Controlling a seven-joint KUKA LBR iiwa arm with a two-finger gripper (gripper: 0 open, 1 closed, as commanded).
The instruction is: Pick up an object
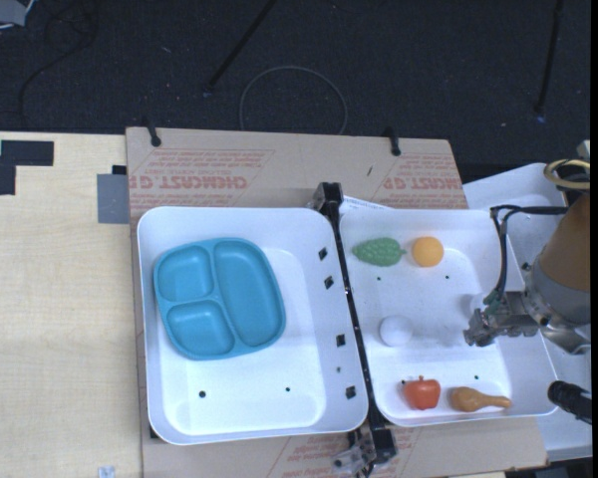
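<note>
Currently unpicked: gripper (pixel 481 331) low at right bin's (pixel 448 411) right side, finger state untellable; ball (pixel 396 331), tomato (pixel 422 393) lying untouched.

Arm (pixel 578 257) at the right rim of the right bin (pixel 441 225): rounded body w/ an orange-brown band on the upper part, grey section below it nearer the wrist. Gripper (pixel 475 333) over that bin's right side is a small grey-metal assembly, blocky, w/ darker bits and a greenish tint on top; detail too small to read. Black cable loops from above the bin's right rim down alongside the gripper. Yellowish ring-shaped part above the band, past the bin's upper right corner. Black cylindrical piece off the bin's lower right corner.
</note>
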